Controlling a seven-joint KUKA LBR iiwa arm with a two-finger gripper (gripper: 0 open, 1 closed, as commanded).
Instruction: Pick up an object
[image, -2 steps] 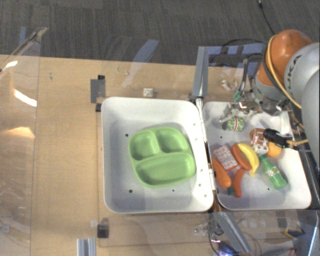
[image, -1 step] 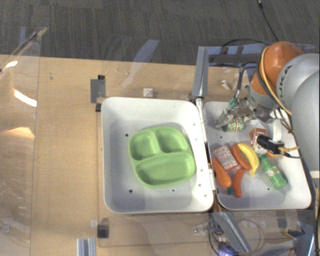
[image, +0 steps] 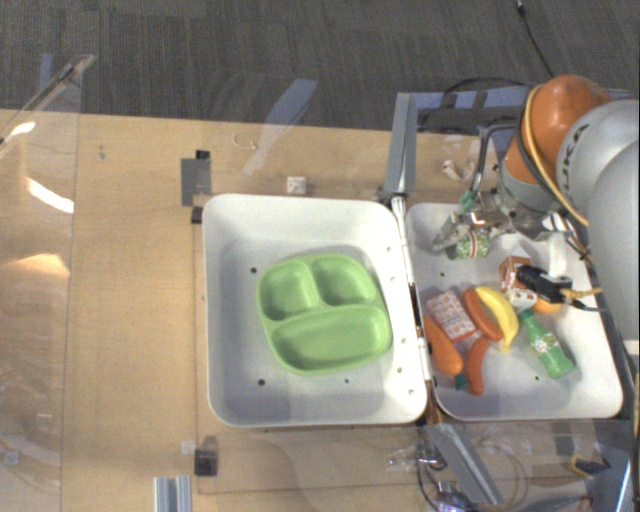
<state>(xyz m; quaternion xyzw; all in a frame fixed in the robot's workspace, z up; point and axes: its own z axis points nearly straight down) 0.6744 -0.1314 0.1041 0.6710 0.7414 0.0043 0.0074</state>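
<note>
My gripper (image: 462, 228) hangs low over the far left corner of the right bin (image: 600, 405), with the arm coming in from the upper right. A small green and red can (image: 481, 243) sits right at the gripper tip, touching or nearly touching it. I cannot see whether the can is between the fingers. Nearer the front lie a pink checked block (image: 450, 314), a yellow banana (image: 501, 312), a red sausage (image: 482, 318), an orange carrot (image: 445, 352), a second red-orange sausage (image: 474, 370) and a green bottle (image: 548, 346).
A red and white carton (image: 514, 271) lies right of the can, under the wrist. The left bin (image: 225, 300) holds a green divided plate (image: 322, 312). A metal bar (image: 402, 150) runs along the far end of the rim between the bins.
</note>
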